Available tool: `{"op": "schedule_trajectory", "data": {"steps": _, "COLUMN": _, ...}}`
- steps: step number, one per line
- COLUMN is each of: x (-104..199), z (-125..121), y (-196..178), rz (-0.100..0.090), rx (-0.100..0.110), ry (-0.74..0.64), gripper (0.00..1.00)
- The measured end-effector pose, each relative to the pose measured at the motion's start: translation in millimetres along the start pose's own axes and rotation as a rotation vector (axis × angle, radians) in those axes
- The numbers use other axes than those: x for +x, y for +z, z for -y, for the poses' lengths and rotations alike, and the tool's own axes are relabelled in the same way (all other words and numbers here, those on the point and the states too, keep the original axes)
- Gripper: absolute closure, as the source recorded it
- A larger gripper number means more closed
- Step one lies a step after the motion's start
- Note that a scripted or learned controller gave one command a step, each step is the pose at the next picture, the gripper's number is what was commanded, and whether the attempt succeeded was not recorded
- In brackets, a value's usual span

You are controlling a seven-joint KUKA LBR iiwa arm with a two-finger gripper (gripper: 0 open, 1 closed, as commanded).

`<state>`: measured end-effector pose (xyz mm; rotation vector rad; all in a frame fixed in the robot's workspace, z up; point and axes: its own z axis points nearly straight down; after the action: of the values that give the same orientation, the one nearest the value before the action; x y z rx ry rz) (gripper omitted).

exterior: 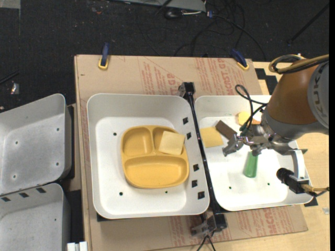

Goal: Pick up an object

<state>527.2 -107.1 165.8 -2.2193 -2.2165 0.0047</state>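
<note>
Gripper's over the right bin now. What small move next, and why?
Probably a short straight descent. The gripper hovers above the upper end of the green cylinder in the right bin, nothing visibly between its fingers; the yellow block lies apart to the view's left.

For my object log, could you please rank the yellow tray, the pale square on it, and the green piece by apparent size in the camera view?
1. Yellow tray, clearly the largest.
2. Pale square.
3. Green piece, partly hidden under the arm, so second and third are uncertain.

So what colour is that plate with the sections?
Yellow, seen in the camera view: the plate in the left bin.
</note>
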Motion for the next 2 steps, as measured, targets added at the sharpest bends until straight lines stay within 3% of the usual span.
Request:
{"op": "schedule_trajectory", "data": {"steps": 1, "x": 4.1, "z": 6.6, "y": 62.3, "rz": 0.0, "rx": 0.001, "ry": 0.001, "gripper": 0.0}}
{"op": "schedule_trajectory", "data": {"steps": 2, "x": 3.7, "z": 4.8, "y": 48.7, "rz": 0.001, "rx": -0.005, "ry": 0.002, "gripper": 1.0}}
